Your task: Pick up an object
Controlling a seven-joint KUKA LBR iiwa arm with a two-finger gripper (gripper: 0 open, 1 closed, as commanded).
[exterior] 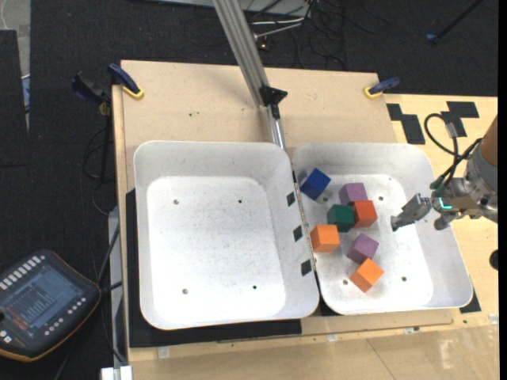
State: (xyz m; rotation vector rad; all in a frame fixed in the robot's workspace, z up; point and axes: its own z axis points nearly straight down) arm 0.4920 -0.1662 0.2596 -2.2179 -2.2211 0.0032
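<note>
Seven small cubes clustered in right shallow white bin (412, 161): one blue (315, 184), two purple (352, 194) (363, 248), one green (342, 216), one red-orange (364, 213), two orange (325, 237) (367, 275). Grey two-finger gripper (413, 210) beside them, holding nothing; grip state impossible to tell.

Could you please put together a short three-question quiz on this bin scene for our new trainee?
1. True or false: every block lies in the right bin.
2. Which block sits nearest the divider between the bins? A) the blue block B) the green block C) the lowest orange block
3. Fill in: the gripper hangs over the right bin's ____ side, apart from the blocks.

Key: 1 true; 2 A; 3 right.
</note>
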